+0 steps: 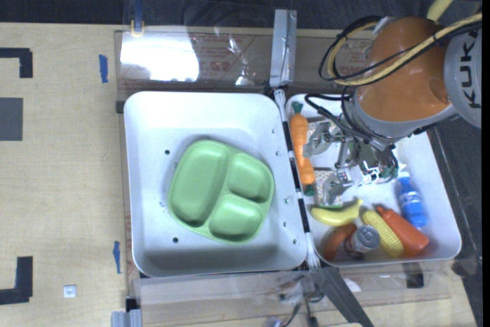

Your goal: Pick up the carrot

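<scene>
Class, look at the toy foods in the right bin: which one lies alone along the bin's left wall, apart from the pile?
The carrot. It lies lengthwise against the left wall, green top toward the far end, while the banana and corn crowd the near end.

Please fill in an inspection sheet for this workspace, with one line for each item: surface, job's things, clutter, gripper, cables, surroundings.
Surface: wooden bench bearing two white bins, left bin and right bin, side by side.
Job's things: carrot lies lengthwise in the right bin, along its left wall, not held.
Clutter: green divided plate in the left bin; banana, corn cob, blue bottle and an orange-red item in the right bin.
Gripper: gripper low over the right bin, just right of the carrot; finger state unclear.
Cables: black and yellow cables loop around the orange wrist band.
Surroundings: dark floor, black tape marks on the bench, clear panel behind the bins.
</scene>
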`<move>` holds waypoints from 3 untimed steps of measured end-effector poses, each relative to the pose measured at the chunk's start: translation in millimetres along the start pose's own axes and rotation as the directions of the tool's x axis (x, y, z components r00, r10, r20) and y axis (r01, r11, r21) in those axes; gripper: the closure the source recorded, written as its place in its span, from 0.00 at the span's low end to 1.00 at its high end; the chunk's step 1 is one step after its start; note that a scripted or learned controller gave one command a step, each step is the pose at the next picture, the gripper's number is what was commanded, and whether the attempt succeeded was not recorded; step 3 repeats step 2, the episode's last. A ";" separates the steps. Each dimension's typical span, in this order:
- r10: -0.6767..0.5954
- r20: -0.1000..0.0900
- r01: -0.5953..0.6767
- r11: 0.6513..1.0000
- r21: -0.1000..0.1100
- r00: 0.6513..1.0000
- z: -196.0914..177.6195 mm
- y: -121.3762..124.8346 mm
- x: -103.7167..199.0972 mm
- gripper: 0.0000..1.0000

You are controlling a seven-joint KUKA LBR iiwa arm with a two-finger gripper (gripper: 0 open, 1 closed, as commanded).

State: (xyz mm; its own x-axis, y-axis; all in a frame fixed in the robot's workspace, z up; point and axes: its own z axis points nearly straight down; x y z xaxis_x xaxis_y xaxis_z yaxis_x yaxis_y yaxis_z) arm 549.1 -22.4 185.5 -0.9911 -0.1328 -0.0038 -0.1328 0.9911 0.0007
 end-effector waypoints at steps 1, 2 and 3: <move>-0.140 -0.002 0.140 0.990 0.000 0.990 0.2 -20.0 43.0 0.00; -0.198 -0.003 0.198 0.980 -0.001 0.980 0.3 20.7 60.0 0.00; -0.198 -0.003 0.198 0.980 -0.001 0.980 0.3 20.7 60.0 0.00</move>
